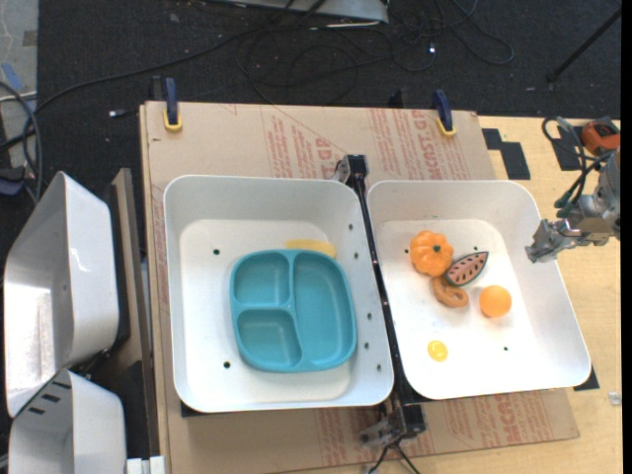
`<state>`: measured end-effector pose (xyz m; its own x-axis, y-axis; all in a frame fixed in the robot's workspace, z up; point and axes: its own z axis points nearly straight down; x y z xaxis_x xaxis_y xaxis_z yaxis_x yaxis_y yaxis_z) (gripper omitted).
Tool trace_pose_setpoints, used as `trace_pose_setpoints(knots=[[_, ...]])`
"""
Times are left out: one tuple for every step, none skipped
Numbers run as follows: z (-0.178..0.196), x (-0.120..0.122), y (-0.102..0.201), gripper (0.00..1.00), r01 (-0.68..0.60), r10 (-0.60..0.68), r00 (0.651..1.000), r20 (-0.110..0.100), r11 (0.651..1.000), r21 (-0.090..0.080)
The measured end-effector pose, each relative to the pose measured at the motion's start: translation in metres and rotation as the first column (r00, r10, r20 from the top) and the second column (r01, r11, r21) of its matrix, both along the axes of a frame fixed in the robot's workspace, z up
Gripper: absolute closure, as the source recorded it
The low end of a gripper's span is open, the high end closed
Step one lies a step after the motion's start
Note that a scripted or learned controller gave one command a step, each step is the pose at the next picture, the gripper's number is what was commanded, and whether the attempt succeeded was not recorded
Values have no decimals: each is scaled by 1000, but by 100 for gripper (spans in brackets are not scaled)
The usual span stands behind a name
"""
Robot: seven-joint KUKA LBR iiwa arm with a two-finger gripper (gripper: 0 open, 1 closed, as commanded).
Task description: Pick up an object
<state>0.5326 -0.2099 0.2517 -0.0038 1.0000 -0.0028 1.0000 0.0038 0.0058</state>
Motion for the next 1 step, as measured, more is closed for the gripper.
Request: trace_pose_setpoints(knots=[[-2,-9,45,100,-3,3,1000,-6,1000,4]])
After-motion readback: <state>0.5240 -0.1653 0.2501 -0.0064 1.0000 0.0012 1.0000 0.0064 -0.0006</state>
